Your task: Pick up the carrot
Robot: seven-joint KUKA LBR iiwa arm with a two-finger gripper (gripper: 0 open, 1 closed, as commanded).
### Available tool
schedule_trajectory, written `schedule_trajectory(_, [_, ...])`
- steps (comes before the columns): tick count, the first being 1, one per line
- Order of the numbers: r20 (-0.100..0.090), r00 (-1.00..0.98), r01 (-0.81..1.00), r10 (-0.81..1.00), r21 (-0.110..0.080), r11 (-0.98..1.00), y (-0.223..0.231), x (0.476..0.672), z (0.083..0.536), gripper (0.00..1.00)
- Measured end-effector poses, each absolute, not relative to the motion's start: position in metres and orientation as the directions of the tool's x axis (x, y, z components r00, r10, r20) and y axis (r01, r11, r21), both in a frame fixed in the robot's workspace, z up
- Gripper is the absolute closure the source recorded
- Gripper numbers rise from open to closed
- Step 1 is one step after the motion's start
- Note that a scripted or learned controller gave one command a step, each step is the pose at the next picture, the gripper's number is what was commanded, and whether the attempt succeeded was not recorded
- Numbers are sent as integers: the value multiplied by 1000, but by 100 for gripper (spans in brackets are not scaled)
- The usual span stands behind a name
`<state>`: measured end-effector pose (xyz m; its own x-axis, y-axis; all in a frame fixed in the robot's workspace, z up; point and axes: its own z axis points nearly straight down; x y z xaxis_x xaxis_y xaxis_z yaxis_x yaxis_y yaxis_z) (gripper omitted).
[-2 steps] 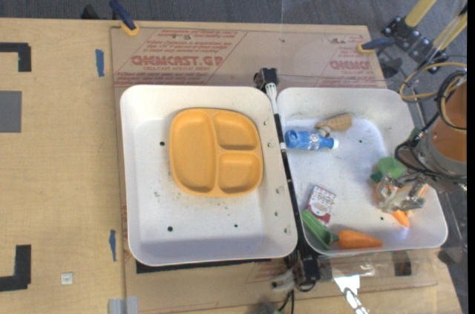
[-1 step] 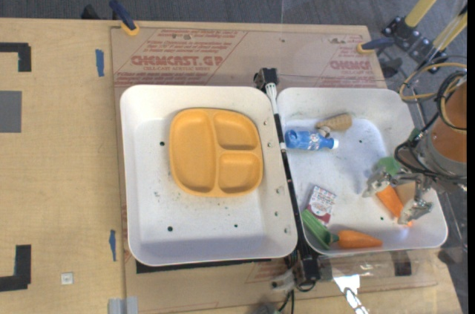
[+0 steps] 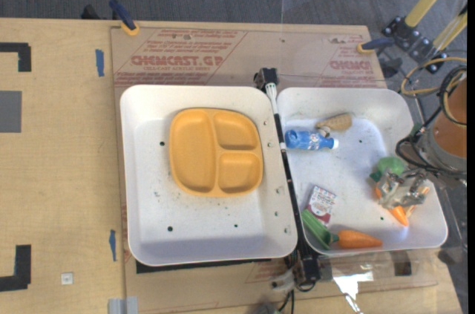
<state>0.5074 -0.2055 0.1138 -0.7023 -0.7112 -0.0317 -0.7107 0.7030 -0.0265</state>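
The carrot (image 3: 358, 238) is lying in the right bin's (image 3: 349, 171) front corner, near the tool (image 3: 403, 192); whether the tool is apart or together is unclear.

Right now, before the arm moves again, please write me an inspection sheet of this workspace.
Surface: two white bins, left bin and right bin, on a wooden bench.
Job's things: carrot lies at the right bin's near edge, ungrasped.
Clutter: orange divided plate in left bin; blue bottle, small packet, green item in right bin.
Grippers: pincer low over right bin's right side; finger state unclear.
Cables: black cables beside the arm.
Surroundings: grey floor.
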Motion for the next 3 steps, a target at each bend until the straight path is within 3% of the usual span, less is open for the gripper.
schedule_trajectory(1, [-5, -476, -879, -879, -16, 477, -191, 489, 91, 100])
schedule_trajectory(2, [-2, -89, -996, -996, -9, 89, -186, 511, 90, 100])
schedule_trajectory(3, [2, 173, -985, -985, -17, -173, -188, 486, 91, 100])
